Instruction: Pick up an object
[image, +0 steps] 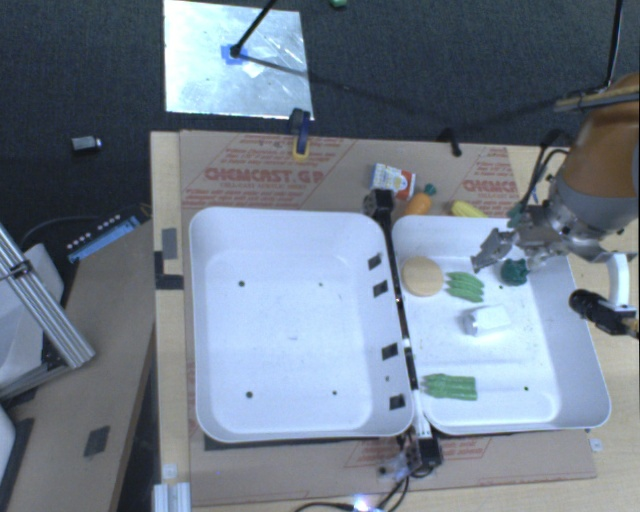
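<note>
The arm (600, 150) is reaching in from the right edge of the camera view, its orange band sitting just above the grey wrist (590, 205). The wrist is angling down and leftward, carrying the gripper (497, 250) ahead of it. The metal fingers (487, 255) are pointing left and slightly down, their spread too blurred to judge.

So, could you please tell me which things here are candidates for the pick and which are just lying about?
For the pick, in the right bin:
tan disc
green pod
white block
green bundle
dark green piece, by the gripper

Lying about:
orange piece
yellow piece
blue-yellow clamp
left bin
</note>
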